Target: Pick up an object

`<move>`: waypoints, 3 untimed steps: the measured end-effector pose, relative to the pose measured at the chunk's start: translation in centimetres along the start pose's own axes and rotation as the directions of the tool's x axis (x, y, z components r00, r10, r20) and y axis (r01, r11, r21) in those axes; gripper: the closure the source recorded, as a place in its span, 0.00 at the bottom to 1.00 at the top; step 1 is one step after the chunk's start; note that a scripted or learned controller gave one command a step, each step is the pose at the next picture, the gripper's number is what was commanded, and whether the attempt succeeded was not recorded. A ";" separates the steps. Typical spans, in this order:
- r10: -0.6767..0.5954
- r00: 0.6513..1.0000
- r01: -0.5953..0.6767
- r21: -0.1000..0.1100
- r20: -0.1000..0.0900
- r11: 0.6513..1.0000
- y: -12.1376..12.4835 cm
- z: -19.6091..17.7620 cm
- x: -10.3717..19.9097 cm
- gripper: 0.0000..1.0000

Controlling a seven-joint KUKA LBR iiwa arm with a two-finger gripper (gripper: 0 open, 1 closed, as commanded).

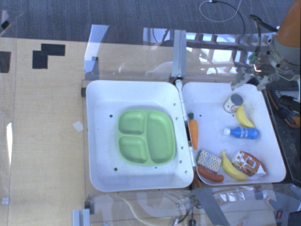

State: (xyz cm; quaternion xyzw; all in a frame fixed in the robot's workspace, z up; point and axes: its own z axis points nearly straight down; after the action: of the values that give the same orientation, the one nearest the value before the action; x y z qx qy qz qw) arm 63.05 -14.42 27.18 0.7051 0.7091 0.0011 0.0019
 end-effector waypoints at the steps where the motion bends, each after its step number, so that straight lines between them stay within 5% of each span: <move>1: -0.017 1.000 0.017 0.002 0.000 1.000 -0.5 14.3 -3.6 0.00; 2: 0.042 0.999 -0.042 -0.003 -0.002 0.999 -0.5 18.4 -5.9 0.00; 3: 0.038 0.999 -0.038 -0.011 -0.001 0.999 -0.2 17.1 -5.8 1.00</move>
State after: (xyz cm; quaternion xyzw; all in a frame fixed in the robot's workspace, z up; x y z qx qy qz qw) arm 62.93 -20.25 10.08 0.7184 0.6956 0.0051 0.0056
